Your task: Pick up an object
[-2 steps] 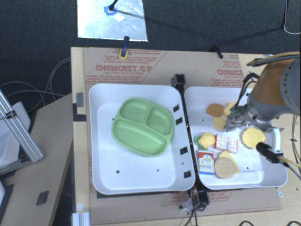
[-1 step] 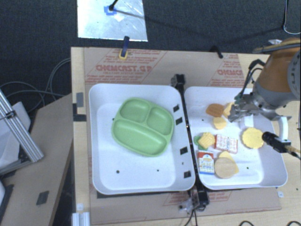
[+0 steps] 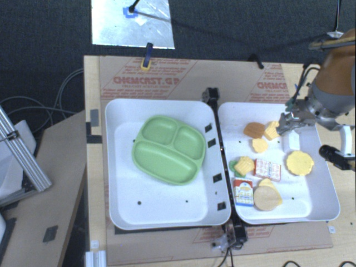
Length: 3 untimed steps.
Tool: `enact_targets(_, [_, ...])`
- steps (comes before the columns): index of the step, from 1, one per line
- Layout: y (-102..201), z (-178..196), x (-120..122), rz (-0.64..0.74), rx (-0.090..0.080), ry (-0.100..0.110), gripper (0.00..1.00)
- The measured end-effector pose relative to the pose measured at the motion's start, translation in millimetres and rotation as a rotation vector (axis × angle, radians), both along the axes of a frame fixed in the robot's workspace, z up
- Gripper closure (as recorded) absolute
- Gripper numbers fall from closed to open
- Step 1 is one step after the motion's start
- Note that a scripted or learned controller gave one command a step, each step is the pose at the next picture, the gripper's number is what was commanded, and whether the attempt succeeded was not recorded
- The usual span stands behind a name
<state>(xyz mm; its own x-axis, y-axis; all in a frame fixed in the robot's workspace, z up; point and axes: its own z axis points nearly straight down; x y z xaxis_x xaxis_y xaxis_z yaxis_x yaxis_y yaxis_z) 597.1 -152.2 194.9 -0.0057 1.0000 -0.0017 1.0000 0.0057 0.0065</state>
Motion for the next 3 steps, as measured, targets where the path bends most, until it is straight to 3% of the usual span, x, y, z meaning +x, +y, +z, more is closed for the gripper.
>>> enact_targets(1, [0,31,1,0.000,0.001,0.002,1.00])
enact_targets(3, [96,47,-43,0.004,0.003,0.005,1.00])
